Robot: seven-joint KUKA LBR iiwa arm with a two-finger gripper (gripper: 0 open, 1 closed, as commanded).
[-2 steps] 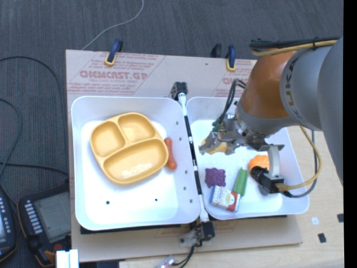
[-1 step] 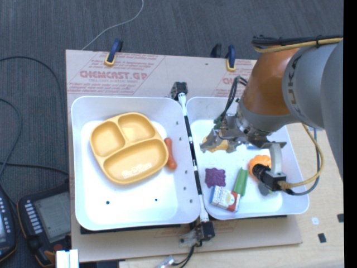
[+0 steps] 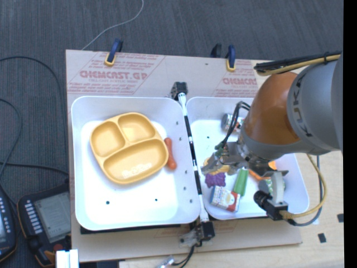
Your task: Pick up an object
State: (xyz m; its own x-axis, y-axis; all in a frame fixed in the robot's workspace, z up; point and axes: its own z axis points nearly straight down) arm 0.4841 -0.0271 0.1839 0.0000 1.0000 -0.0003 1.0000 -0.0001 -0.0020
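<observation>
Two shallow white bins sit side by side. The left bin holds a yellow three-compartment plastic plate with an orange carrot-like piece touching its right edge. Over the right bin, the grey arm with the orange band hangs above a purple grape cluster, a green stick and a small printed carton.

A divided plate lies in the left bin, a carrot just right of it. Small items cluster lower centre in the right bin, under the arm.

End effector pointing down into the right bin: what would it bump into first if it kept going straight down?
Probably the purple toy just below the end effector, though depth is hard to judge from above.
</observation>
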